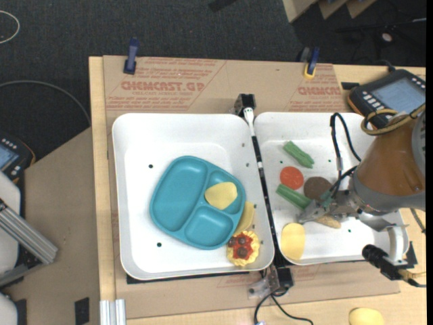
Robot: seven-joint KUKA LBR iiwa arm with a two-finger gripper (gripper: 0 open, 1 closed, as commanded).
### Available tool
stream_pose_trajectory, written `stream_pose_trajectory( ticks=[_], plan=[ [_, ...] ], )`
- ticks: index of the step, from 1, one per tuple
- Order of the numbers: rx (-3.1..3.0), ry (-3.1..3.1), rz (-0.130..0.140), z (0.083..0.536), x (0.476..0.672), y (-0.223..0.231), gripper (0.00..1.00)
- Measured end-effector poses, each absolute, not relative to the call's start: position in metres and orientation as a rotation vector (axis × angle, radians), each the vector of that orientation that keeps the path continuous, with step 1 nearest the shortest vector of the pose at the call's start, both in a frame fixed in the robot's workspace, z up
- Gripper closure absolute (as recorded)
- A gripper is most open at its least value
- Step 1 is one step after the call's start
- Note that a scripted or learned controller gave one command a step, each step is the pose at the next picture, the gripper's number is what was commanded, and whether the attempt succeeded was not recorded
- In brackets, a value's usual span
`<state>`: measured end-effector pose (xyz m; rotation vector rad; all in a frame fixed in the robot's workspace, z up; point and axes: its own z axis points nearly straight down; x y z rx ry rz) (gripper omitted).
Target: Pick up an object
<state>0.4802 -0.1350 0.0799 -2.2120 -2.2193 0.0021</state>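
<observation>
Two white bins sit side by side on the bench [203, 80], and we see both from above at a slant. The left bin [128, 181] carries a blue divided plate [179, 198] near its middle, with a pale yellow piece [221, 194] lying in the plate's right compartment. A banana [247, 217] lies just off the plate's right edge, close to the bin's right wall, and a red and yellow toy [243, 246] rests in the bin's front right corner.

The right bin [318, 124] holds the things we could pick. A green piece [298, 153] lies toward its back, tilted. Nearer the middle we find a red disc [292, 177], with a brown round thing [316, 186] just to its right and a second green piece [292, 195] just in front of the disc. A yellow round thing [293, 241] sits by the bin's front left corner.

Our arm [389, 168] reaches in over the right bin's right edge. The gripper [323, 212] is low in the bin, in front of the brown round thing and right of the second green piece, with a tan bit showing beside it. We cannot tell how the tool is set, and we see nothing clearly held by it.
</observation>
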Motion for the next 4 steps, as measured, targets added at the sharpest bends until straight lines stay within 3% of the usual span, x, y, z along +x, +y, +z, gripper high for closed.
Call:
stream_pose_trajectory(
  ticks=[1,2,3,4],
  plan=[
    [-2.225,-2.222,-0.002,0.095,0.482,-0.139,1.00],
    [-2.219,-2.241,-0.017,0.191,0.564,-0.085,1.00],
    [-2.217,-2.229,-0.002,0.185,0.574,-0.013,1.00],
    [-2.213,-2.223,0.002,0.184,0.543,0.030,1.00]
  ],
)
